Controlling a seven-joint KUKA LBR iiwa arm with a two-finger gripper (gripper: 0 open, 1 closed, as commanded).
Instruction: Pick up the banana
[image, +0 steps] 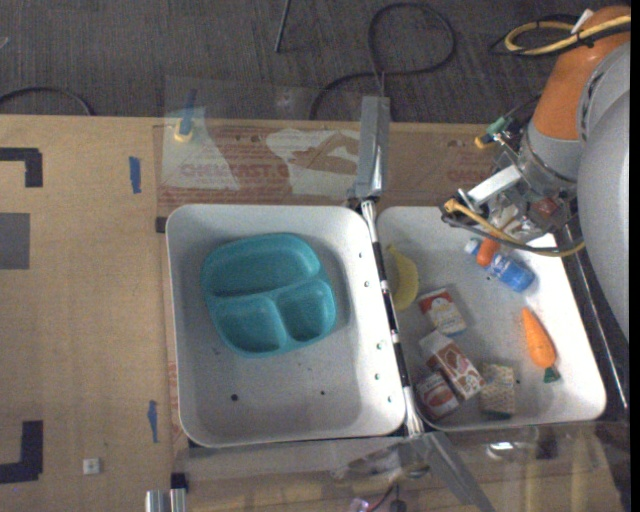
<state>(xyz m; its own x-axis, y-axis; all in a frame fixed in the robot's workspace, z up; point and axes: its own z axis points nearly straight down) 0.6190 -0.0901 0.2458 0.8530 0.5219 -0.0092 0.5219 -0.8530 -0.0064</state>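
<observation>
White bins: two shallow ones stood side by side on the brown bench (80, 300); the left bin (190, 330) and the right bin (585, 395) met along the middle edge.
Banana: the yellow banana (403, 277) lay in the right bin at its 9 o'clock side, close against the wall that divides the two bins, with free white floor around its other side.
Gripper: the gripper (512, 222) was over the 12 o'clock part of the right bin, well apart from the banana. Whether it was spread or pressed together, I could not tell. Nothing was seen held in it.
Arm: the grey arm (570, 90) with the orange band came in from the 2 o'clock corner of the view.
Bottle: a small blue bottle (503, 268) with an orange cap lay just beside the gripper, at its 6 o'clock side.
Carrot: an orange carrot (538, 340) lay at the 3 o'clock side of the right bin.
Cartons: two small cartons (443, 310) lay near the middle of the right bin, at 5 o'clock from the banana.
Can and box: a can (435, 395) and a pale box (498, 390) lay at the 6 o'clock edge of this bin.
Plate: a teal plate (268, 292) with three compartments lay in the left bin, toward 11 o'clock.
</observation>
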